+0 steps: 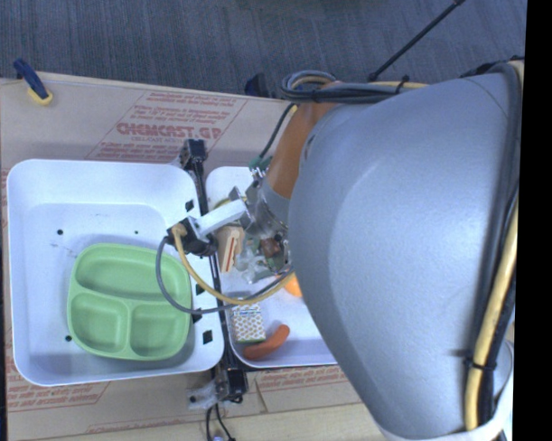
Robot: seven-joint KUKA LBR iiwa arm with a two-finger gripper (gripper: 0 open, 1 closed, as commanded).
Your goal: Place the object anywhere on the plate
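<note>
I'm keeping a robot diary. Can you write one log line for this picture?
arm: over right bin | gripper: above right bin | green plate: in left bin, nothing on it | carrot: right bin | step: not placed

Bulky grey arm (402,247), orange wrist band (292,152), yellow-black cables (494,304).

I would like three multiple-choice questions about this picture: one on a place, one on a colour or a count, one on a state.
1. In which bin does the plate lie?
A. the left bin
B. the right bin
C. outside both

2. How many compartments has the plate?
A. two
B. three
C. five

3. What lies on the plate now?
A. a carrot
B. a box
C. nothing

Answers:
1 A, it lies in the left bin.
2 B, one long compartment above two small ones.
3 C, its green surface is bare.
</note>
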